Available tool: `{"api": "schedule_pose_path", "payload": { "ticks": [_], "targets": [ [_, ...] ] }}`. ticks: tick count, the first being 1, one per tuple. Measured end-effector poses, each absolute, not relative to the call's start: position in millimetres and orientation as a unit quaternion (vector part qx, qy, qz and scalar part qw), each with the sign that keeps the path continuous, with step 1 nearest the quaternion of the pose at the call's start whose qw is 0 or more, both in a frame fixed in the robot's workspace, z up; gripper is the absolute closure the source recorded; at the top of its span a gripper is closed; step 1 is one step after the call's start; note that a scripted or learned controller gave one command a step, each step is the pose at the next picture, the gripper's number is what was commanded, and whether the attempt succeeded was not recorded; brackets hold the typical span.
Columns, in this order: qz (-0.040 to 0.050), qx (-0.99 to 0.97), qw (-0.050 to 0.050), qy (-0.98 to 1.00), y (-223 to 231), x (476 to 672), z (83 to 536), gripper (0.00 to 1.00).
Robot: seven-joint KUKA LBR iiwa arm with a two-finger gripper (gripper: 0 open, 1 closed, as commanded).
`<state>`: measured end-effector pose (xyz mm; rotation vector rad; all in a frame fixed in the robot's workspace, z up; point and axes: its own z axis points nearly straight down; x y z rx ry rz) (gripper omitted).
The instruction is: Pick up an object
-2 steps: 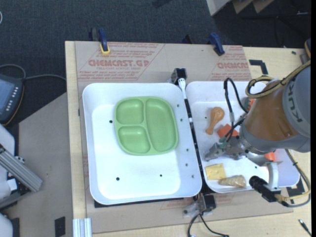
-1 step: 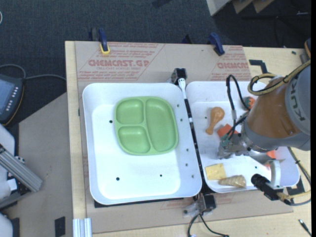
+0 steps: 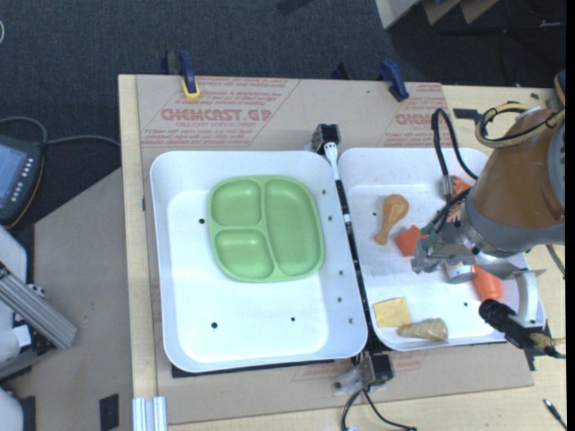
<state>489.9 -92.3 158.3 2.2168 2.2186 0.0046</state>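
The right bin (image 3: 359, 173) holds several toy foods. A tan drumstick (image 3: 391, 214) lies near its middle, with a red piece (image 3: 408, 239) just below it. A yellow slice (image 3: 391, 312) and a beige roll (image 3: 424, 329) sit by the front rim. An orange piece (image 3: 488, 284) lies at the right, partly under the arm. My gripper (image 3: 433, 253) hangs low in this bin, right beside the red piece and touching or nearly touching its right edge. Nothing visibly sits in the gripper.
The left bin (image 3: 180, 268) carries a green divided plate (image 3: 267, 228). The arm's grey and orange body (image 3: 521, 191) covers the right bin's right side. Black cables (image 3: 442, 146) loop over the bin's back edge. Another small orange bit (image 3: 459, 185) peeks out by the arm.
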Motion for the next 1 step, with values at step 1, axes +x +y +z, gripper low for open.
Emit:
{"api": "schedule_pose_path", "payload": {
  "ticks": [1],
  "targets": [
    [0.0012, 0.707, 0.002, 0.707, -94.1, 485.3, 202.3, 1.00]
  ]
}}
